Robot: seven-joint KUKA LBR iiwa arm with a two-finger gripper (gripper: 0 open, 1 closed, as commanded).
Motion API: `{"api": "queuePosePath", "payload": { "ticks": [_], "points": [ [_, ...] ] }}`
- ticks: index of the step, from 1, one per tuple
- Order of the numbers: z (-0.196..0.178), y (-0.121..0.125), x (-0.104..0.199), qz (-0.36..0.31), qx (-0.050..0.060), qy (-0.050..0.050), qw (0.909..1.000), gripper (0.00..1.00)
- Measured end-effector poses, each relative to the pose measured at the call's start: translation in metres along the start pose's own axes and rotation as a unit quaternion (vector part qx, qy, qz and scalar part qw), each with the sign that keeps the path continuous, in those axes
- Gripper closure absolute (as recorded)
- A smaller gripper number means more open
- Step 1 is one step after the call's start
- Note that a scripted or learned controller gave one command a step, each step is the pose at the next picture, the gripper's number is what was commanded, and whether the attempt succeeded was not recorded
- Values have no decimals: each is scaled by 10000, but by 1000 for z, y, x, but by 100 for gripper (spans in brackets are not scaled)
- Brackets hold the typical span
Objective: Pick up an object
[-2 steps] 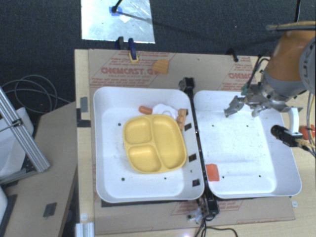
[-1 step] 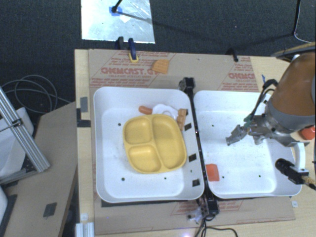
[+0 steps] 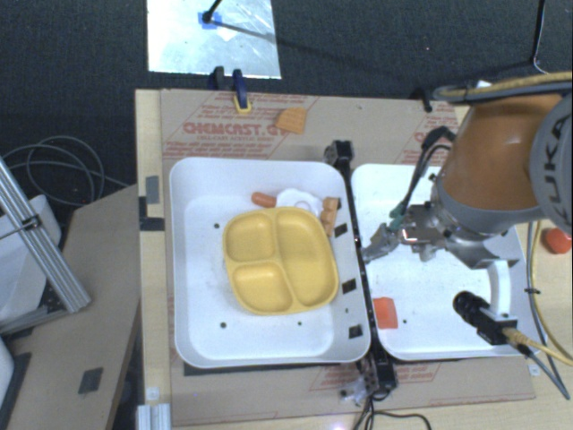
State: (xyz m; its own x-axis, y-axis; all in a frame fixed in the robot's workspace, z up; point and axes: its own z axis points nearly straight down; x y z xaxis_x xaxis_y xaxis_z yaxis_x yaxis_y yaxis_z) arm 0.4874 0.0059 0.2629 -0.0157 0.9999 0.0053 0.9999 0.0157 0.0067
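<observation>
My gripper hangs over the left part of the right bin, close to the divider between the bins. A small orange-red block lies in the right bin, below the gripper and apart from it. In the left bin sits a yellow divided plate. Behind the plate lie a small orange sausage-shaped piece, a white piece and a tan piece. Nothing shows between the gripper's tips.
The grey and orange arm covers the upper right part of the right bin. A tan piece lies on the cardboard behind the bins. An orange thing sits off the right bin's right side. Black clips line the divider.
</observation>
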Motion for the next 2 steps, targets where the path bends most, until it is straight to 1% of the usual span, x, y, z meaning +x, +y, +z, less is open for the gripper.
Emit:
{"api": "queuePosePath", "payload": {
  "ticks": [1,2],
  "points": [
    [-70,-1,-103,118,-19,-56,9999,0],
    [29,-3,-43,39,72,-11,10000,0]
  ]
}}
